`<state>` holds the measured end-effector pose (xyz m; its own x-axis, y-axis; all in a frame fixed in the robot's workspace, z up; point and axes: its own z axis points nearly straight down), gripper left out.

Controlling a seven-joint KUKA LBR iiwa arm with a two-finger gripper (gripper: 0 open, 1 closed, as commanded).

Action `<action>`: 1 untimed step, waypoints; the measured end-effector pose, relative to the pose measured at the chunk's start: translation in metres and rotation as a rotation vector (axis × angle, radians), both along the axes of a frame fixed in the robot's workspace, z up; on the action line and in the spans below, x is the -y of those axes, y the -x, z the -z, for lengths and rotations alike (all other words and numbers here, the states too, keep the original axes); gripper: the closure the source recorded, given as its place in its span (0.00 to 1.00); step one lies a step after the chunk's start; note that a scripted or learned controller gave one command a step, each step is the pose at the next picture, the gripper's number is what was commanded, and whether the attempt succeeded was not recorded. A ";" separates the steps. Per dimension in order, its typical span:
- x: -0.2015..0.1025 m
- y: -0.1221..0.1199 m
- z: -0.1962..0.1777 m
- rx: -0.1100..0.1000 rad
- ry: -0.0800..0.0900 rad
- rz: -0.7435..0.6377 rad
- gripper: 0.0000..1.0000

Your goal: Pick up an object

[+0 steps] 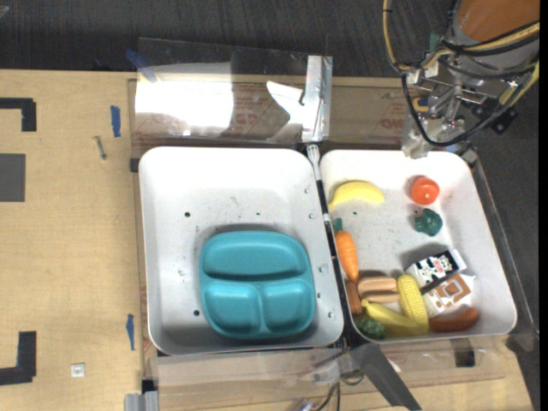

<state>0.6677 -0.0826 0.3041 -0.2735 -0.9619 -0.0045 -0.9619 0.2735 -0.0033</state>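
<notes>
The claw (417, 148) hangs at the far rim of the right bin (492, 229), above and just beside the tomato (424, 189); whether it is apart or together I cannot tell. Near the tomato lie a green piece (426, 222) and a banana (356, 193). The left bin (171, 187) holds a teal tray (255, 282).

You get bright, even overhead light; strong glare whitens the clear plastic sheet (224, 101) behind the shallow white left bin (163, 229). Your edges look slightly soft.
</notes>
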 end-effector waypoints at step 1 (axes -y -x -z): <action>0.029 -0.001 -0.032 0.009 0.002 -0.042 1.00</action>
<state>0.6683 -0.1116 0.3362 -0.2330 -0.9725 -0.0050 -0.9724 0.2330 -0.0125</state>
